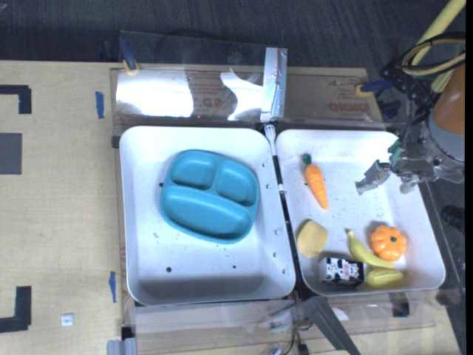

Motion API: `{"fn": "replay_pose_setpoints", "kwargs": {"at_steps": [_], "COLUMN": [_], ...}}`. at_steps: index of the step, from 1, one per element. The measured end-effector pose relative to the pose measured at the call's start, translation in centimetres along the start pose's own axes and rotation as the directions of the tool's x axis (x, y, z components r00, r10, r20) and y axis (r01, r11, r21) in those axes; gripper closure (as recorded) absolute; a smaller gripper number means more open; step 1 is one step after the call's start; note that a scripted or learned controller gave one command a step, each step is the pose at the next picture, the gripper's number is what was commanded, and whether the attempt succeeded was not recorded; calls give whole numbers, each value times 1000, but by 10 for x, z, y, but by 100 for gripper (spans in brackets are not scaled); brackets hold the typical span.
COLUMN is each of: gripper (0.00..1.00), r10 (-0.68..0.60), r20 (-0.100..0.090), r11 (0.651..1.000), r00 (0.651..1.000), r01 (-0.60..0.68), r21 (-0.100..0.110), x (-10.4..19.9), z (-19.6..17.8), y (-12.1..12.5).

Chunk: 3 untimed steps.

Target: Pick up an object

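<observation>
Over the right bin's (436, 265) far edge, the fingers (372, 178) hang wide apart, holding nothing.

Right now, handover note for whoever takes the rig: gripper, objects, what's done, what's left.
Gripper: above the upper right part of the right bin, fingers apart, nothing between them.
Right bin: carrot upper left, yellow chip-like piece lower left, black-and-white carton at the front, banana and orange pumpkin lower right, yellow-green piece at the front right.
Left bin: blue divided plate.
Done: no object picked up.
Left: choose an object, descend, grip, lift.
</observation>
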<state>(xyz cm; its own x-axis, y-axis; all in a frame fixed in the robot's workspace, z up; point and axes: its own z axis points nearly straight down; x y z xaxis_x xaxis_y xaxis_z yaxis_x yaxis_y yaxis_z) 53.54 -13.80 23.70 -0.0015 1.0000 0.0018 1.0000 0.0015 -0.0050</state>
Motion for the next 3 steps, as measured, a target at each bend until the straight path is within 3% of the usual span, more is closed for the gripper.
{"fn": "replay_pose_setpoints", "kwargs": {"at_steps": [1, 2, 3], "gripper": [0, 0, 100], "r10": [-112, -142, -142], "r20": [-2, 4, 6], "r11": [994, 990, 990], "r00": [994, 990, 990], "r01": [112, 142, 142], "r21": [6, -9, -14], "x": [36, 38, 38], "z": [92, 150, 140], "y": [47, 107, 109]}}
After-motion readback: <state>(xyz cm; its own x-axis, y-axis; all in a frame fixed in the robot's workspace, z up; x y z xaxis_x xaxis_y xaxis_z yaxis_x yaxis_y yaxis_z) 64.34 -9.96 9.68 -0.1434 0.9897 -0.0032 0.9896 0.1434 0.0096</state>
